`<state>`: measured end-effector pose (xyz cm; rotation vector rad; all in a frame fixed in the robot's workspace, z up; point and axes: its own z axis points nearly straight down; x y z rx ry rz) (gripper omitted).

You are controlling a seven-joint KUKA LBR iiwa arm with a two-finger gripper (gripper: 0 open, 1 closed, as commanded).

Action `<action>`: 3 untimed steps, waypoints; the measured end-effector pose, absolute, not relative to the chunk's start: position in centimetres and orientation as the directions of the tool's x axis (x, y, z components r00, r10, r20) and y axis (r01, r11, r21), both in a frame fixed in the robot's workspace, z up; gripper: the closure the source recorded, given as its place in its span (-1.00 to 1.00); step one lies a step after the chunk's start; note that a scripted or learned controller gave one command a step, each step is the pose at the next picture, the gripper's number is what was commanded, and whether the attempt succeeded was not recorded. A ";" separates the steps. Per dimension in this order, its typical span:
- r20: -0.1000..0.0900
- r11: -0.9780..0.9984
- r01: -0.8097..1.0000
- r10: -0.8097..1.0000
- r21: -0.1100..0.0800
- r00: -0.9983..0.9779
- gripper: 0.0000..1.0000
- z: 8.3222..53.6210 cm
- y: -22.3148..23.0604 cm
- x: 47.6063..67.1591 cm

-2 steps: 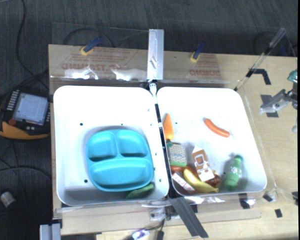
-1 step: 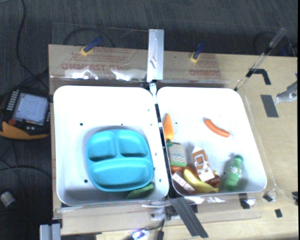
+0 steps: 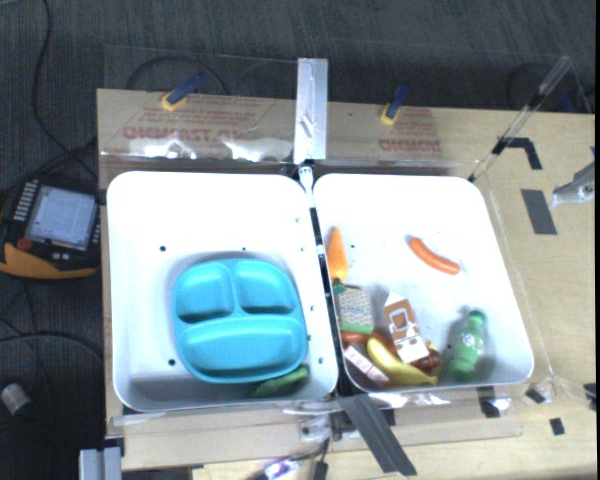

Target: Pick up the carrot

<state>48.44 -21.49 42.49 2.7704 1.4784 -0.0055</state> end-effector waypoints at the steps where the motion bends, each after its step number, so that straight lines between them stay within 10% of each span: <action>1: -0.004 -0.557 0.831 0.831 0.000 0.557 -1.00 42.5 -21.5 48.4; 3: -0.004 -0.557 0.831 0.831 0.000 0.557 -1.00 42.5 -21.5 48.4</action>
